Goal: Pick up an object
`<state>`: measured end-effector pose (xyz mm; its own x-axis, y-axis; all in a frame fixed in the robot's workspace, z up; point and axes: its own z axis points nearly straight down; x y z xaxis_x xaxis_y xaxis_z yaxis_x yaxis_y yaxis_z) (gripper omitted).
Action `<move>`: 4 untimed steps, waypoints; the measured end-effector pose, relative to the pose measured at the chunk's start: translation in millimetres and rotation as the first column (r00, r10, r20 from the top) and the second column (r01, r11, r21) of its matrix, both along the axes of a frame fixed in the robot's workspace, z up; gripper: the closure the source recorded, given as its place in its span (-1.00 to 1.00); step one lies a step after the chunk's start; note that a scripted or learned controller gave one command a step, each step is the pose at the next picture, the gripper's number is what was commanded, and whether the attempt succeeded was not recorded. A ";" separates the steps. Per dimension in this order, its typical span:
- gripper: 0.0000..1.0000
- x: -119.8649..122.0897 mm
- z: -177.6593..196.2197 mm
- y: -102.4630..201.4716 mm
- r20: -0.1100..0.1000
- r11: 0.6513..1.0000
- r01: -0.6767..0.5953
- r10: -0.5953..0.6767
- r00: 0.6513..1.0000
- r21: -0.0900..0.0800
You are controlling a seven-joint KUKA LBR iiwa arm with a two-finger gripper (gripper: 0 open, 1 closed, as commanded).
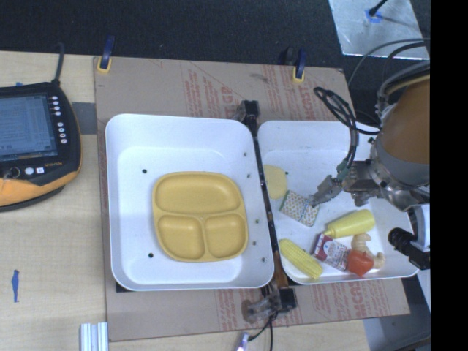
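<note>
The end effector [324,192] hangs low in the right white bin [307,139]; whether it is open or closed cannot be told. Just beside it lies a small patterned packet [298,208], near a yellow plastic bottle [350,224].

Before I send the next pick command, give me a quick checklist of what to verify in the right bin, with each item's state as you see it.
1. Gripper over the right bin: ok, it hangs near the bin's middle.
2. A thing between the fingers: not ok, nothing seen there.
3. Target nearby: ok, the patterned packet lies just beside the fingertips.
4. Other picks free: ok, yellow bottle, corn cob and red wrapper lie uncovered.
5. Clutter at the lower right: not ok, the wrapper, a red piece and the bottle crowd together.
6. Left bin: ok, holds the yellow divided tray, away from the arm.
</note>
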<state>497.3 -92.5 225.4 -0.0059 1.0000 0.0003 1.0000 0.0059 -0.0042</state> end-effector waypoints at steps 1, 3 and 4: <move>-1.00 -16.5 -119.4 -48.8 0.013 1.000 0.000 0.000 1.000 -0.005; -1.00 158.7 -112.9 -118.4 0.001 1.000 0.001 -0.001 1.000 0.001; -1.00 76.7 -134.0 -110.7 -0.001 1.000 0.001 -0.001 1.000 -0.001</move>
